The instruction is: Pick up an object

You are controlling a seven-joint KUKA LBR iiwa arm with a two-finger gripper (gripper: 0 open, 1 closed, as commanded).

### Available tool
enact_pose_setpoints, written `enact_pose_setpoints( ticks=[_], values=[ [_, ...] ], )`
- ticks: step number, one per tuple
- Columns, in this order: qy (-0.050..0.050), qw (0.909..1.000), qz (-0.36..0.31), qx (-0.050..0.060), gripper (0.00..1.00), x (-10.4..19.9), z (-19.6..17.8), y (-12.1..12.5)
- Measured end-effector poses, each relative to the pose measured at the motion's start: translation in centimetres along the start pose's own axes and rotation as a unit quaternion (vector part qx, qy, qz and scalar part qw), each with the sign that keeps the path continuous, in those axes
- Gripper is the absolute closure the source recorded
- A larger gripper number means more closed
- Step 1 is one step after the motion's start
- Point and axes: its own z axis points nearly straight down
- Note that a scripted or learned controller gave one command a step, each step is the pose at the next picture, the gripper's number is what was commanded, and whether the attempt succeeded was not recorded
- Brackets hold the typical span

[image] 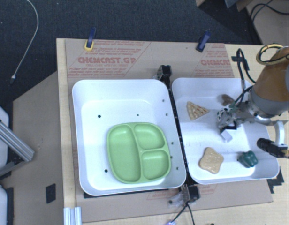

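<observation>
Worktop [69, 125]: brown board w/ red print, two white bins side by side on it; blue clamps at the far edge.
Left bin [88, 102]: holds one green plate [139, 151], three compartments, lying flat toward the bin's near-right part.
Divider: black strip btwn the bins, both rims just beside it.
Right bin [201, 172]: holds several small items, all apart from each other.
Wedge [196, 110]: tan triangle, flat, upper-left of right bin.
Biscuit [211, 160]: tan, roundish w/ lumpy edge, flat, near front of right bin, left of centre.
Brown piece [227, 99]: small, near the far wall, just beside the gripper; shape unclear.
Gripper [227, 120]: low over mid right bin, btwn wedge and arm; opening can't be told, grasp can't be told.
White block [226, 135]: small, pale, just below gripper in view; touching or not – unclear.
Teal item [248, 159]: small dark green-blue lump, front-right of right bin, near a black part of the arm.
Arm [271, 86]: enters from right, orange band above grey wrist, over right bin's right side.
</observation>
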Motion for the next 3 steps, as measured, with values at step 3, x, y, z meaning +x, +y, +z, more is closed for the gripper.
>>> enact_pose_setpoints(
  ticks=[3],
  values=[
    [-0.001, 1.0, -0.001, -0.003, 1.0, -0.5, -13.8, -0.3]
  ],
)
